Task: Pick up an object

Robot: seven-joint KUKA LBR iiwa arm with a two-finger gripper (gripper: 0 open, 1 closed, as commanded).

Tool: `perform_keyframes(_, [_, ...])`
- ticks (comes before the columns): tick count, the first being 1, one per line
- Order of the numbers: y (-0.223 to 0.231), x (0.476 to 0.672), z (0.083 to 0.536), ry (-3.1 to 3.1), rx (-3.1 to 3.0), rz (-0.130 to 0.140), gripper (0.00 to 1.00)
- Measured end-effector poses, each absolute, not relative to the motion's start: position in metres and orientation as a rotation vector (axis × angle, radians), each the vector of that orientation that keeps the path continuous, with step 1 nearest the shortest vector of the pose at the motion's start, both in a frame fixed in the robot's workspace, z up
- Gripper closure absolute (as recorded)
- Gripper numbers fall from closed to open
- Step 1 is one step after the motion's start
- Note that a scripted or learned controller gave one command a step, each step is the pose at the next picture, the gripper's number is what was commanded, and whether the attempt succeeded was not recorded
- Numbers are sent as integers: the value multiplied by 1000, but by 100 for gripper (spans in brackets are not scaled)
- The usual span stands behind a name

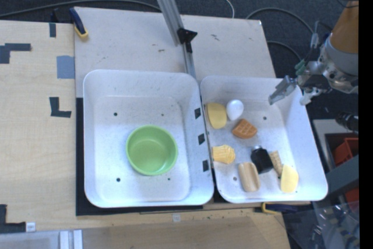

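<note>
The right bin holds several small items: a yellow block, a white egg shape, an orange wedge, a ridged yellow piece, a black object, a tan cylinder and a yellow piece. My gripper hangs over the bin's far right corner, up and to the right of the items. It is open, with nothing between its fingers. The grey finger points toward the egg shape.
The left bin holds a green bowl. A slanted metal pole rises behind the bins and ends at the divide between them. Cables lie on the dark floor behind the bench.
</note>
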State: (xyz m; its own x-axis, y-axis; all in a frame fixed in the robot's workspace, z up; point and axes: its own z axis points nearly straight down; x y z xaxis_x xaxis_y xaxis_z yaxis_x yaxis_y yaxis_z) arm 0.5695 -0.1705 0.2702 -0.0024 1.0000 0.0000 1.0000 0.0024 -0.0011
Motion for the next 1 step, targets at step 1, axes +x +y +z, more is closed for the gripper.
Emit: perform_keyframes(1, [-170, 569, 270, -2223, -2218, 1, 0])
